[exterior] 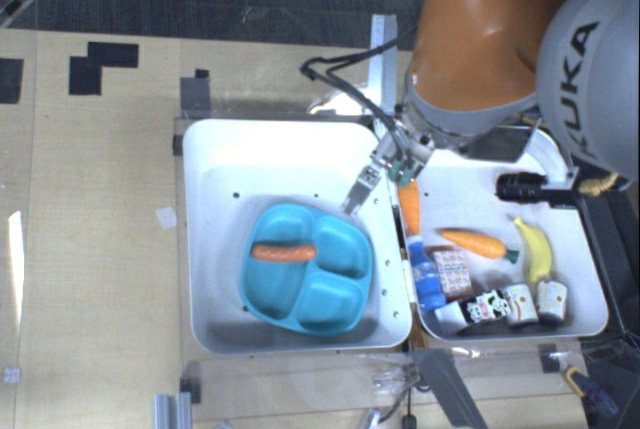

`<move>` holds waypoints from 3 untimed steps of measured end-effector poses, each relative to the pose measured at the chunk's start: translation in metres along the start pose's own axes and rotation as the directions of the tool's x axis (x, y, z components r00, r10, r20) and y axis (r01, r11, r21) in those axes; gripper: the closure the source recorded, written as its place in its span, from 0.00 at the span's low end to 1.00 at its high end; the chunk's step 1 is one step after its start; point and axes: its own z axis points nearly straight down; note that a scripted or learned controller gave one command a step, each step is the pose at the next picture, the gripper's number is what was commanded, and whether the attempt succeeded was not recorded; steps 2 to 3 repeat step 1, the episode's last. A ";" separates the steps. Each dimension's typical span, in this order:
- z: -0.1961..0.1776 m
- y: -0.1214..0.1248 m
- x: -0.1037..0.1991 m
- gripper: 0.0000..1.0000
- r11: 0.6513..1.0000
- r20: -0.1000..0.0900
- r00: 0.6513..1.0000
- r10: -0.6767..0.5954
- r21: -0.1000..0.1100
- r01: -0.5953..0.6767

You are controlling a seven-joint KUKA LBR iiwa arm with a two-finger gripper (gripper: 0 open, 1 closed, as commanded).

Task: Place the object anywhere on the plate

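Observation:
A blue divided plate (305, 267) sits in the left bin. An orange-red sausage (283, 253) lies across the plate's upper left compartment, flat and on its own. My gripper (378, 187) hangs above the divider between the two bins, up and to the right of the plate. Its fingers are spread open with nothing between them; one finger (358, 189) points down-left toward the plate's rim. The gripper is clear of the sausage and of the plate.
The right bin (590, 312) holds a carrot (408, 207) right below the gripper, a second carrot (474, 242), a banana (536, 249), a blue bottle (424, 275) and small cartons (500, 305). Left bin wall (200, 217) frames bare white floor around the plate.

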 end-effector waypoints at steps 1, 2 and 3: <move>0.013 0.006 -0.028 0.00 0.988 0.001 0.988 -0.154 0.000 0.154; 0.013 0.006 -0.028 0.00 0.988 0.001 0.988 -0.154 0.000 0.154; 0.013 0.006 -0.028 0.00 0.988 0.001 0.988 -0.154 0.000 0.154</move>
